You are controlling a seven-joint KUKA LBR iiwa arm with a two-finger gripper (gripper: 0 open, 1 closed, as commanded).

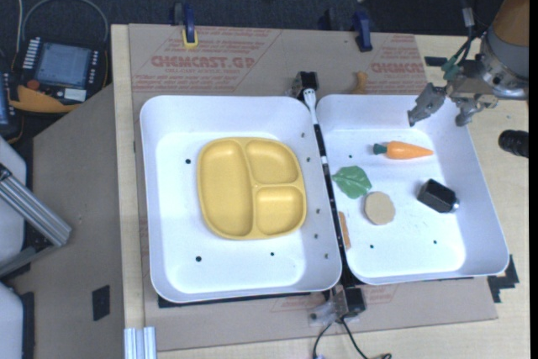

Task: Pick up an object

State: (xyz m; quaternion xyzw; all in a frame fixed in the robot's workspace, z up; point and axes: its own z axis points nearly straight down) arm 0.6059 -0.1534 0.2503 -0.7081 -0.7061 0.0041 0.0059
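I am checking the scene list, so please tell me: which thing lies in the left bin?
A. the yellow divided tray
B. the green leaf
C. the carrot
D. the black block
A: the yellow divided tray lies in the left bin; the other things lie in the right bin.

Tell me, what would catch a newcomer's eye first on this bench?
Probably the big yellow divided plate, sitting alone in the left white bin. Next, the small things in the right white bin: an orange toy carrot towards the back, a green leaf with a tan disc just in front of it, and a black block to their right. Above that bin's far right corner hangs the pincer, fingers spread, holding nothing.
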